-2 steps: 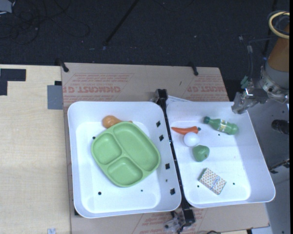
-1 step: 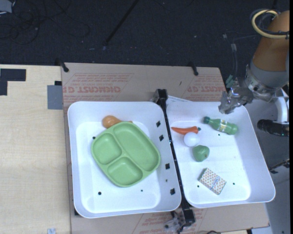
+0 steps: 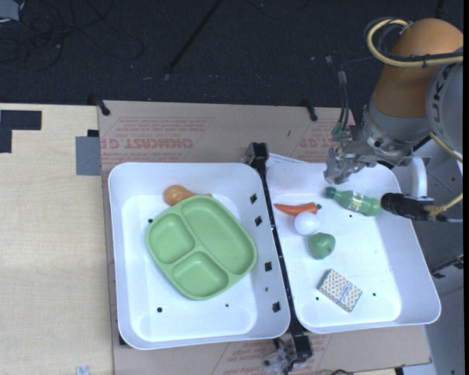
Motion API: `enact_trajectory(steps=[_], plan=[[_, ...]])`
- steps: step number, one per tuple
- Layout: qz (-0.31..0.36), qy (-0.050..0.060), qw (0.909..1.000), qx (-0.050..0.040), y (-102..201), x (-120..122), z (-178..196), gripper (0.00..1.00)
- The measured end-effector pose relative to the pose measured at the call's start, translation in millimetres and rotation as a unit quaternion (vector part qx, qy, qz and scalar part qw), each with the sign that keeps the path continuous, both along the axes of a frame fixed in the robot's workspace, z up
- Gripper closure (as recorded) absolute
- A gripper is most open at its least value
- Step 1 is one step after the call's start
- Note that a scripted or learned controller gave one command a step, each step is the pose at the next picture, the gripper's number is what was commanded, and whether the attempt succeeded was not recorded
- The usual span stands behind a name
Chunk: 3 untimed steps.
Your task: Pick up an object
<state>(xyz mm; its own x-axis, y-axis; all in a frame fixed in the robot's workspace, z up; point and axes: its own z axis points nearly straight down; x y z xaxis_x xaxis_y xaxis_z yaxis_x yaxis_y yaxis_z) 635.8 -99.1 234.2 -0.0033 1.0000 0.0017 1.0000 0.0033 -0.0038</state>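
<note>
The grey metal tool (image 3: pixel 345 167) hovers just above the small green plastic bottle (image 3: pixel 355 201); whether it is apart or together is unclear. The bottle may roll away on contact.

You are looking at six candidates lying across two white bins. In the right bin (image 3: pixel 406 287), a green bottle (image 3: pixel 354 201) is lying on its side near the far edge, with an orange carrot-shaped piece (image 3: pixel 296 208) lying flat to its left. A white ball (image 3: pixel 306 224) is sitting just below the carrot, a rounded green lump (image 3: pixel 321 245) beside it, and a patterned card box (image 3: pixel 340 291) is lying tilted nearer you. In the left bin (image 3: pixel 133 303), a green divided plate (image 3: pixel 201 246) is lying flat, partly covering an orange item (image 3: pixel 176 194).
</note>
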Motion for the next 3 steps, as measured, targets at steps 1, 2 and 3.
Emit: enact_trajectory(steps=[1, 2, 3], plan=[[0.000, 0.000, 1.0000, 0.0001, 56.3, -9.9, -3.9, 1.00], [0.000, 0.000, 1.0000, -0.0002, 106.8, -15.7, -11.5, 1.00], [0.000, -0.001, 1.0000, -0.0003, 166.1, -8.8, -18.0, 1.00]])
